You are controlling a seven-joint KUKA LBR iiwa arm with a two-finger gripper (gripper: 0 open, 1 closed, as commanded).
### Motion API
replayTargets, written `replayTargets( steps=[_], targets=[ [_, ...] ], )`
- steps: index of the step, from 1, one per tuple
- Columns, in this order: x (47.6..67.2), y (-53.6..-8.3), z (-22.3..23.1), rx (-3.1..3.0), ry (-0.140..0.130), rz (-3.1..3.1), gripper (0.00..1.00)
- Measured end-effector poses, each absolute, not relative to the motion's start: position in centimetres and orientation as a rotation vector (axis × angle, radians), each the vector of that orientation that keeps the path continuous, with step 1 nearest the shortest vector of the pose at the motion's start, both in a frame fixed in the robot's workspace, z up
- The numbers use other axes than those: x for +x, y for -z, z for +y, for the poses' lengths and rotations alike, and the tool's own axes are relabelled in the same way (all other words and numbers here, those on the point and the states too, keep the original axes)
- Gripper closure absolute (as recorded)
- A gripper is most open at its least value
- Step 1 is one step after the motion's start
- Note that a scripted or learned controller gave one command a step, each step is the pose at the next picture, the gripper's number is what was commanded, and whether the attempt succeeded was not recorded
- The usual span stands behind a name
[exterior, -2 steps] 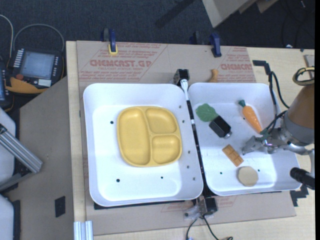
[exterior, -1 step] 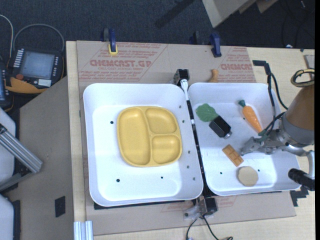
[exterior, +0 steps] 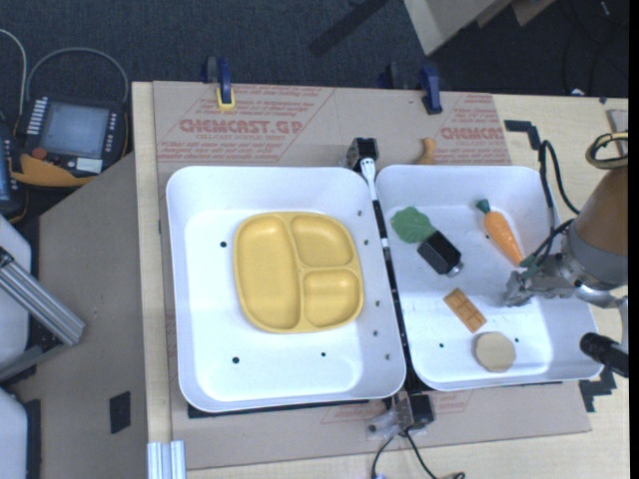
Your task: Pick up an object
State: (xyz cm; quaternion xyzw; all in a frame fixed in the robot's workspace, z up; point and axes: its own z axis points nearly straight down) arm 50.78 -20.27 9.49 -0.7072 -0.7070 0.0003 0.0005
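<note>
At the right edge of the right bin point(exterior: 469, 375), the gripper point(exterior: 521, 289) sits low over the white floor, and whether the jaws are spread or clenched cannot be told at this size; nothing shows between them. The step in hand looks like the approach: no object is taken yet.

Several things lie within reach. A carrot point(exterior: 500, 234) lies just up and left of the gripper, apart from it, its long axis running on a slant, green stem end toward the far wall and orange tip toward the near right. A tan block point(exterior: 464, 309) lies to the gripper's left, its long axis on much the same slant. A round tan disc point(exterior: 493, 351) rests near the bin's front wall, while a black block point(exterior: 438, 252) and a green piece point(exterior: 410, 224) lie nearer the divider. The left bin point(exterior: 200, 357) holds a yellow divided tray point(exterior: 298, 270).

The next move probably calls for choosing one target and turning the jaws to close across its short width.
</note>
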Motion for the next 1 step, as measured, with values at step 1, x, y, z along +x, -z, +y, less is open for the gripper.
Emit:
replayTargets(
  steps=[1],
  targets=[
    [50.5, -15.77, -20.5, -2.227, 0.003, -2.227, 1.0]
  ],
)
